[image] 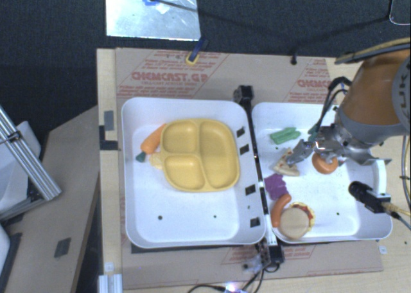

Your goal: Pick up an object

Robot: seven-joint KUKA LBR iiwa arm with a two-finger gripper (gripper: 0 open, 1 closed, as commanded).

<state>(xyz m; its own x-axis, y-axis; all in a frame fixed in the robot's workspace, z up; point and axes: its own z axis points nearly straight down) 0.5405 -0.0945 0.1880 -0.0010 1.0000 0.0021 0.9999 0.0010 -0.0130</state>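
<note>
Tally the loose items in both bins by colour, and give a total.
Orange: 3, carrot, round piece, sausage
Yellow: 1, divided plate
Green: 1, flat piece
Purple: 1, chunk
Tan: 2, burger, wedge
Total: 8

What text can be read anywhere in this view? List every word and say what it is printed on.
"CHEMCAST GP" in red on the brown protective sheet under the bins, behind the left bin.
The same red print repeats behind the right bin, partly hidden by the arm and too blurred to read.
The smaller red lines beneath the brand are too small to read.
</note>
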